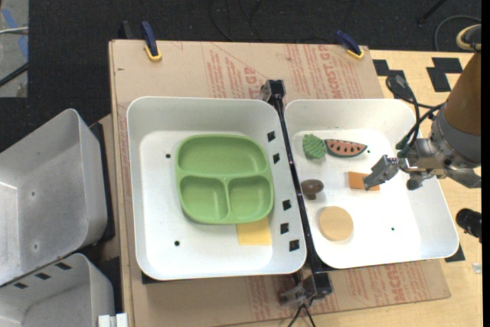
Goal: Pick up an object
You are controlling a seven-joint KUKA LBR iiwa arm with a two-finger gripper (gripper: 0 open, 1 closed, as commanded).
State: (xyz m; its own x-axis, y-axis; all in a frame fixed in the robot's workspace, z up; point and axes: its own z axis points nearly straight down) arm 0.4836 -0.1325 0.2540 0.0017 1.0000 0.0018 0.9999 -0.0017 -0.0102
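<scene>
Two shallow white bins stand on the bench: the left bin [145, 188] and the right bin [429, 233]. The left bin holds two items: one green divided tray [225, 178] and one yellow square [254, 233]. The right bin holds five: one green leaf-shaped piece [313, 146], one watermelon slice [345, 148], one orange block [357, 181], one brown lump [311, 188] and one tan disc [335, 224].

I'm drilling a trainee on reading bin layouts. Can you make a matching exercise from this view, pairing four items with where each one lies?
Things:
1. green three-compartment plastic tray
2. flat yellow square piece
3. red watermelon-slice toy
4. round tan disc

Places:
A. right bin, far part, beside a green knobbly piece
B. left bin, middle
C. right bin, near part
D. left bin, at the tray's near edge

Pairs: 1-B, 2-D, 3-A, 4-C
</scene>
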